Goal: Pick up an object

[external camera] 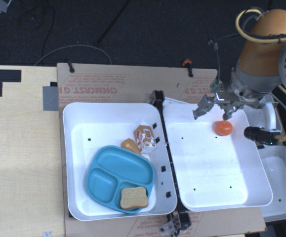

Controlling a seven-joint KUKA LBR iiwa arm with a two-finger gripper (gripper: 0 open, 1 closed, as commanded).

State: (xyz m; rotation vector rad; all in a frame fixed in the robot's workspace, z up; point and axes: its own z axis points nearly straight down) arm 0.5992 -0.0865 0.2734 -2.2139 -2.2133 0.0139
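The end effector (215, 110) hangs over the far edge of the right bin (217, 196), its two fingers spread apart with nothing between them, so the pick is at the approach stage and nothing is grasped yet. The nearest candidate is a small orange-red ball (224, 128), perhaps a toy tomato, resting on the right bin's floor near its far right corner, just in front of the right-hand finger and not touching it. By my reading, the next move calls for shifting the open fingers a little toward the ball so they straddle it, descending to the bin floor, then closing; a round thing may roll away if one finger meets it first. The left bin (76, 181) holds the other choices: a blue divided plate (113, 174) with a slice of bread (134, 198) in its near compartment, a small patterned packet (145, 137), and an orange-tan item (130, 145) partly tucked behind the plate's rim, too hidden to name. The arm's upper part is cut off at the frame's right, and the fingertips are dark and small, so their exact height above the bin is hard to judge.
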